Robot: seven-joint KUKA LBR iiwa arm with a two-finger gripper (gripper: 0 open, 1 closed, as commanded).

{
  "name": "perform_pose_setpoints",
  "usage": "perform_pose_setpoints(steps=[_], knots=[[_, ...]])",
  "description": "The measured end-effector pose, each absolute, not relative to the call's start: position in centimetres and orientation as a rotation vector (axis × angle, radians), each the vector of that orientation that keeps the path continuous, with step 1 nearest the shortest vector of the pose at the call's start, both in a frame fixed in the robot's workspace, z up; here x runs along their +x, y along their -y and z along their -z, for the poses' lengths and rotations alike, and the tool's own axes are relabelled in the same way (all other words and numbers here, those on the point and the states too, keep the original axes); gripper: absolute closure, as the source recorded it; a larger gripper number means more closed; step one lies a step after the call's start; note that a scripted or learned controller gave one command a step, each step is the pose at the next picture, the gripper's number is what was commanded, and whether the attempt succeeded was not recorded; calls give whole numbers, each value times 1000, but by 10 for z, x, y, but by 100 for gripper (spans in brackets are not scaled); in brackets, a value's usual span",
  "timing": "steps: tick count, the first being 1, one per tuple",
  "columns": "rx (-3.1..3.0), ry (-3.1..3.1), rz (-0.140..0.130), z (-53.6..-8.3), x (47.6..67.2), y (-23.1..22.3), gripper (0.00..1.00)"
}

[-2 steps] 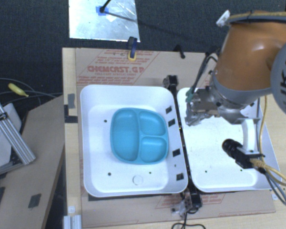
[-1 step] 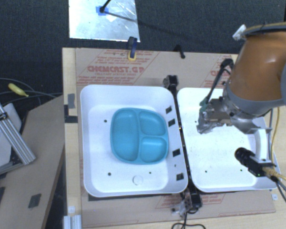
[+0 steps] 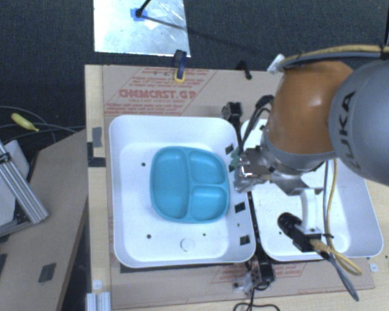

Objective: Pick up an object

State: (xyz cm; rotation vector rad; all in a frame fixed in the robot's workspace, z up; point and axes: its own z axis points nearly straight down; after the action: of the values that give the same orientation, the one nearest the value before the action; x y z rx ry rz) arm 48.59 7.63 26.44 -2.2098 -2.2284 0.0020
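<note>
Listing contents of the bench as seen from the fixed overhead camera.

Item 1. Gripper (image 3: pixel 246 172): carried on the grey KUKA arm (image 3: pixel 369 125) with its orange band, low over the seam where the two bins meet. The bulk of the wrist covers it from above, so its state cannot be told, and nothing can be seen between its tips. Judged as poised near the divide, not yet committed to a grasp.

Item 2. Blue divided plate (image 3: pixel 189 183): three compartments, lying flat and right way up in the middle of the left bin (image 3: pixel 133 238), just beside the gripper on its far side from the arm. Judged the likeliest object for the pick. Its low, rounded rim offers little for two fingers; a pinch over the edge nearest the gripper looks the most workable.

Item 3. Right bin (image 3: pixel 356 235): beneath and behind the gripper, largely hidden by the arm.

Item 4. Black cylindrical fitting (image 3: pixel 292 229) with cable, below the wrist over the right bin; whether it belongs to the arm or lies loose cannot be told.

Item 5. Obstructions: the raised bin walls at the seam stand between gripper and plate. Cardboard sheet (image 3: pixel 159 89) under the bins, well clear.
</note>
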Motion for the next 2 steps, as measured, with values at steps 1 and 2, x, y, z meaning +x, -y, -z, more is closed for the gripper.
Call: perform_pose_setpoints(steps=[1,2], knots=[[-2215,2224,-5,-211,486,-92,100],[-2218,2226,4,-225,487,-91,100]])
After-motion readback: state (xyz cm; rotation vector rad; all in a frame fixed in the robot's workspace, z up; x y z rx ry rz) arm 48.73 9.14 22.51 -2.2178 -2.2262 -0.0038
